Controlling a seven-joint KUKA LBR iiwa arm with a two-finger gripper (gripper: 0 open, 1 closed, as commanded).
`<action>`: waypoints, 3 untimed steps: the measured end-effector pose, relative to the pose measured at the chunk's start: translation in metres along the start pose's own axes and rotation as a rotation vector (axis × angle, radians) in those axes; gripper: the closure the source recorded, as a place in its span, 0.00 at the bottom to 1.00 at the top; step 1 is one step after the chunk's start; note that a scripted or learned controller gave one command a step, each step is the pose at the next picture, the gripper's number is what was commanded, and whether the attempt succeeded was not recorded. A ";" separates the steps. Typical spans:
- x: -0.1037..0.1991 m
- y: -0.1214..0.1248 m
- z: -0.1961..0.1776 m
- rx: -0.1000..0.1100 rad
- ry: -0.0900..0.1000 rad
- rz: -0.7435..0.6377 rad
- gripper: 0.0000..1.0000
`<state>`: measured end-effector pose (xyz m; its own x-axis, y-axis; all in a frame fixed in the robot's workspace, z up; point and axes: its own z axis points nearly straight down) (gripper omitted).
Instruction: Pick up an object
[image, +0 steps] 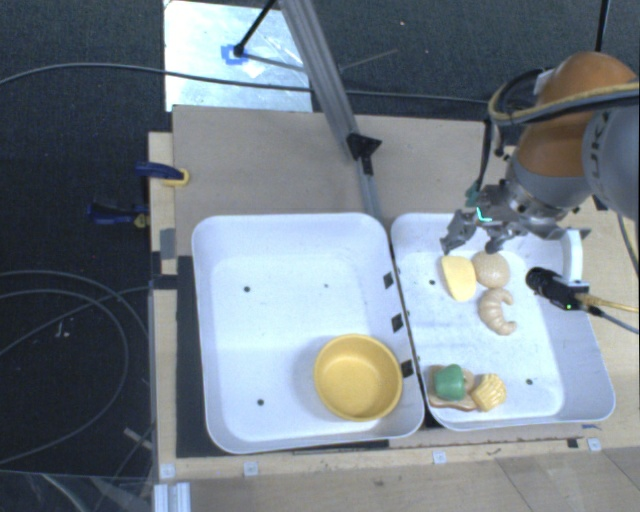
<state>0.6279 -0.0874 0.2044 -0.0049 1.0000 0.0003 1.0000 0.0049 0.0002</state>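
A grey KUKA arm is reaching in from three o'clock, its gripper (477, 236) hanging over the upper edge of the right bin (530, 395) with its two dark fingers spread apart and nothing between them. Just below the fingertips, toward six o'clock, a pale yellow wedge (459, 277) is lying touching a round beige piece (491, 268), and a croissant-shaped toy (498, 310) is sitting just beside them at five o'clock. A green-and-tan cluster of toy food (464, 386) is resting near the bin's six o'clock corner, well apart from the gripper. In the left bin (270, 290), a yellow bowl (358, 376) is sitting at the five o'clock side.

The nearest candidates appear to be the wedge and the round piece, and their crowding looks like the main hazard: a descending finger is likely to be landing on top of one rather than beside it, or pushing the pair sideways. The round piece seems apt to be rolling or squirting out of a closing pinch. The gripper is also working close to the bin's twelve o'clock wall, so a finger could be catching the rim.
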 end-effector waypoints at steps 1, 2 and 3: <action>0.000 0.001 -0.001 -0.002 0.000 0.000 0.00; -0.001 0.003 0.041 0.002 -0.001 0.003 0.00; -0.007 0.004 0.101 0.002 -0.001 0.004 0.00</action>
<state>0.6321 -0.0942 0.1034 -0.0009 1.0000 -0.0004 1.0000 0.0009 -0.0019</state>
